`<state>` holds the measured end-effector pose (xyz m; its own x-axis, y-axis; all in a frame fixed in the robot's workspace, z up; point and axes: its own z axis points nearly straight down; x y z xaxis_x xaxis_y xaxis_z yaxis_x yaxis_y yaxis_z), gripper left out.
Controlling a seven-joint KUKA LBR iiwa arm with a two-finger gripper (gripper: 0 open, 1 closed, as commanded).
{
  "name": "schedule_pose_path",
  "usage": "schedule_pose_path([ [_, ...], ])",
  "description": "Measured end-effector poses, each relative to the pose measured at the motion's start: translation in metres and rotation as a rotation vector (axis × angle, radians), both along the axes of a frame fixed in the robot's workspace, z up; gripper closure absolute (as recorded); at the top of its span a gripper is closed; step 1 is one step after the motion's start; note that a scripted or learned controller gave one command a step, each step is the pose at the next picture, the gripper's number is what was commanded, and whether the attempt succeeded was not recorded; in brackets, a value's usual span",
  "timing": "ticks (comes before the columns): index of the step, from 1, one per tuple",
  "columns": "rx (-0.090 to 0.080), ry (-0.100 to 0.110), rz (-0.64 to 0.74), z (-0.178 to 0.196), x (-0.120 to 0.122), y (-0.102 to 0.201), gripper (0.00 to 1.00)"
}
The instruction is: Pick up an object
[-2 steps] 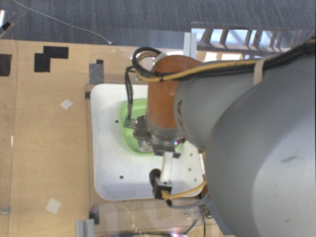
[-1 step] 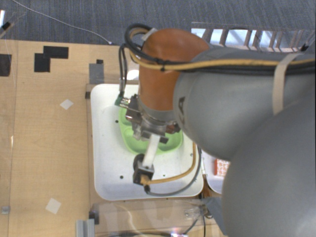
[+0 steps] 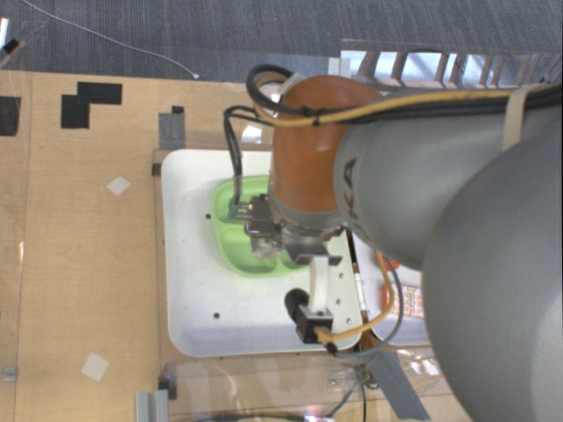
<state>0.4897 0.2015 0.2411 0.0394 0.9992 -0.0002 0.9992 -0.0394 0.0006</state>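
Arm: one grey arm (image 3: pixel 440 200) sweeps in from the right of the frame, its orange band (image 3: pixel 308 148) sitting dead centre, over the bin.
Claw: the claw (image 3: pixel 264 240) hangs below the orange band, right over the green object; the wrist hides it from here, so I cannot tell how far open it is, or whether it has hold of anything.
Object: one lime-green, dish-like thing (image 3: pixel 230 222) lies in the middle of the bin, left of centre in the frame, partly covered by the wrist.
Bins: one white bin (image 3: pixel 189 262) shows clearly at centre frame; the arm covers the right side of the scene.
Small items: one orange-and-white piece (image 3: pixel 398 299) peeks out at the lower right, beside the arm; too hidden to name.
Cables: one black cable (image 3: pixel 232 152) loops down to the wrist; one yellow hose (image 3: pixel 422 99) runs along the arm.
Worktop: the wooden worktop (image 3: pixel 79 253) fills the left side, with three black marks (image 3: pixel 86 104) at the upper left.
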Motion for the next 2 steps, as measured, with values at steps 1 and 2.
schedule_pose_path([
  [1,0.0,0.002,0.017,-0.026,-0.003,0.009,1.0],
  [2,0.001,0.0,0.129,-0.041,-0.002,-0.005,1.0],
])
